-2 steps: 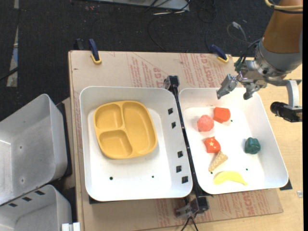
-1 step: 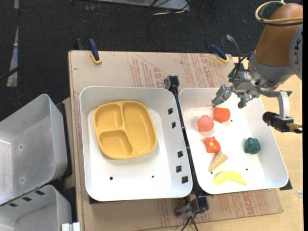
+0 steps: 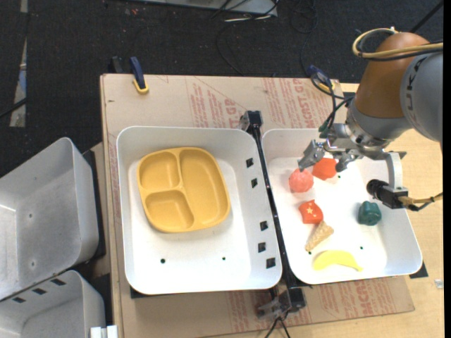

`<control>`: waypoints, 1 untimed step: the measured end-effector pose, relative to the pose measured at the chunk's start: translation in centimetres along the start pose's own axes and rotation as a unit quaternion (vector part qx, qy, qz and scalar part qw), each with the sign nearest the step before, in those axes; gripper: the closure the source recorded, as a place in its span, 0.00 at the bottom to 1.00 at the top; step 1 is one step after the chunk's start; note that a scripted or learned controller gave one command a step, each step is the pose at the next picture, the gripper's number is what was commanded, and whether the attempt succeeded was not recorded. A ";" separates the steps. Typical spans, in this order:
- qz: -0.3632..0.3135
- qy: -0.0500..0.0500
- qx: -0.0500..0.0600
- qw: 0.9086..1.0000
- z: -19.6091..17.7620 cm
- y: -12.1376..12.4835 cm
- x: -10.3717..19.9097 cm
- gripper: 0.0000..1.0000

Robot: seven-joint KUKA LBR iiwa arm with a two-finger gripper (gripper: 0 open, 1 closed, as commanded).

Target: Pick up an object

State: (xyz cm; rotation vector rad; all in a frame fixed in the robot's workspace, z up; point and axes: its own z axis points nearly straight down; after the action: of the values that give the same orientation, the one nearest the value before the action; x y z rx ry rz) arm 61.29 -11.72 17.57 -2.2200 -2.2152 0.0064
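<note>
My gripper [image 3: 324, 162] hangs over the back of the right bin [image 3: 402, 259], open, fingers spread wide. An orange-red block [image 3: 325, 169] lies on the bin floor right between the two fingertips, which straddle it with a small gap on each side. Just to its front left rests a pink-red ball [image 3: 301, 181]. Further forward are a red piece with a yellow star [image 3: 311, 211], a tan cone [image 3: 318, 236] and a yellow banana [image 3: 335, 260]. A dark green lump [image 3: 368, 213] sits near the right wall.
The left bin [image 3: 134, 259] holds a yellow divided plate [image 3: 183, 189]. A black divider rail [image 3: 264, 203] runs between the bins. A black fitting with a cable [image 3: 384, 192] hangs from the arm above the green lump. Grey tubs [image 3: 42, 210] stand off the bench's left.
</note>
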 end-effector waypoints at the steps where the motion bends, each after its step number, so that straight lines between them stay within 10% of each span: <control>1: -0.002 0.000 -0.001 1.000 5.0 0.5 0.8 0.00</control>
State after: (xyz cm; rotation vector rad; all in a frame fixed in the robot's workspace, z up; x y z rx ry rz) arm 61.76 -10.92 12.59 -2.2164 -2.2211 0.0042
